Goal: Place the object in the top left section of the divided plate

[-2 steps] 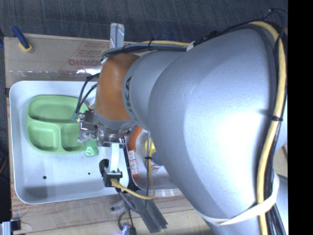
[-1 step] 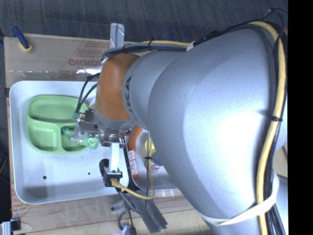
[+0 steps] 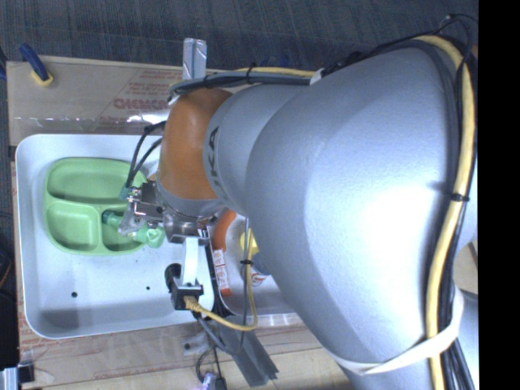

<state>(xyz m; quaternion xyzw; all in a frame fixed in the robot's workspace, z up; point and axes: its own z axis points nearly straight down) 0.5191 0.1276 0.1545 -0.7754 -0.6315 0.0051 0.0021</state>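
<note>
Camera view: small translucent green object [image 3: 151, 236] beside divided plate [image 3: 81, 205].

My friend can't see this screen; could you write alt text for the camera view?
A large grey robot arm with an orange band reaches from the right over a green divided plate lying in a shallow white bin, its wrist above the plate's right edge.

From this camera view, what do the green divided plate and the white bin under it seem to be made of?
The green divided plate looks like moulded plastic with a matte to satin finish: even pale colour, soft rounded dividers, only faint highlights. The white bin also looks like plastic, or possibly painted metal; its surface is smooth with a slight sheen and rounded corners, and the view cannot settle which.
</note>
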